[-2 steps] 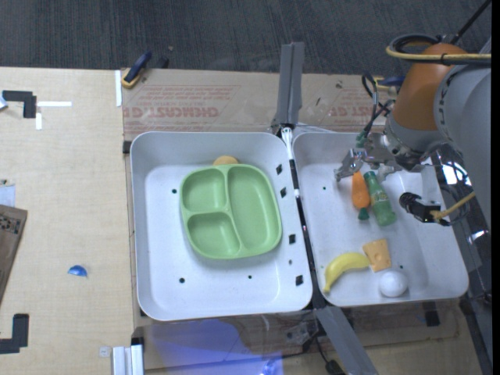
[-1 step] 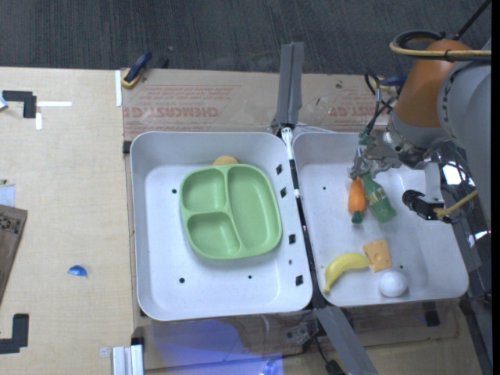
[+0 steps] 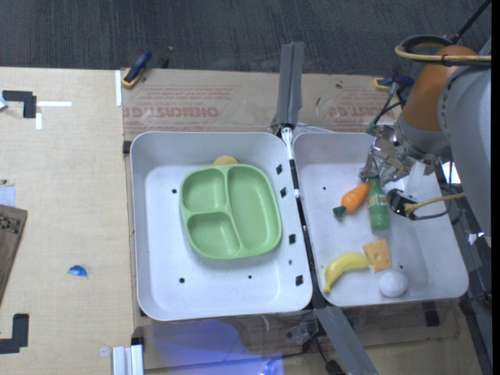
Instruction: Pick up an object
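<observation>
Over the right white bin (image 3: 437,287), gripper (image 3: 380,170) hovers above green plastic bottle (image 3: 380,207) and orange carrot (image 3: 355,197) — approach step; finger state unclear — next: descend, centred.

The arm (image 3: 461,92) is cut off by the right edge, so its upper links cannot be followed. The gripper (image 3: 381,166) is small and cluttered with cables; finger position cannot be determined. An orange-yellow object (image 3: 226,161) is mostly hidden behind the far rim of the green divided plate (image 3: 231,209); its identity cannot be determined. The top of the green bottle (image 3: 380,208) is hidden beneath the gripper. A brown board (image 3: 9,241) is cut off by the left edge. A small blue item (image 3: 76,271) is too small to identify.
</observation>
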